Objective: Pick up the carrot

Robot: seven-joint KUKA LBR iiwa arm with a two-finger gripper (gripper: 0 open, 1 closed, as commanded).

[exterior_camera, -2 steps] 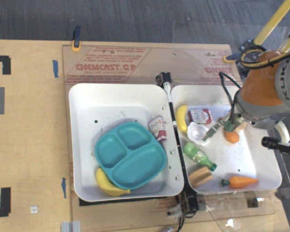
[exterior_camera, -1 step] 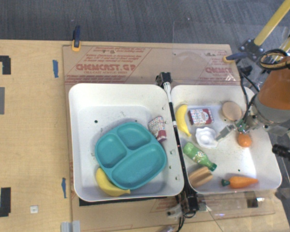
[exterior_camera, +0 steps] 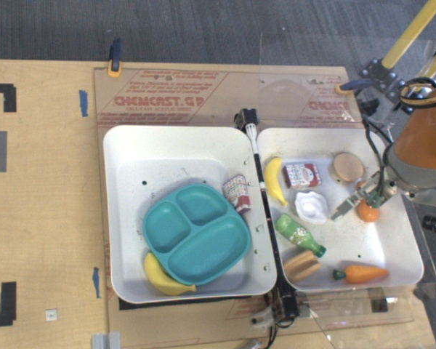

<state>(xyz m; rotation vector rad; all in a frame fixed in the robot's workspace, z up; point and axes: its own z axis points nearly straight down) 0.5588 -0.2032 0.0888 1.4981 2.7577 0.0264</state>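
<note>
Carrot (exterior_camera: 365,273) beside right bin's (exterior_camera: 413,257) near rim

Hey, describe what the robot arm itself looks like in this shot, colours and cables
The arm has an orange band above a grey wrist section, with black cables looping alongside it. Its small metal pincer looks silvery grey with a touch of green near the fingers.

Smooth white plastic bins (exterior_camera: 123,217), a glossy teal plastic tray (exterior_camera: 196,231), and a matt, wood-grain bench (exterior_camera: 43,195)

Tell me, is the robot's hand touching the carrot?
Apart. The camera view shows the hand up by a small orange ball, while the carrot lies near the bin's front edge with bare white floor between.
</note>
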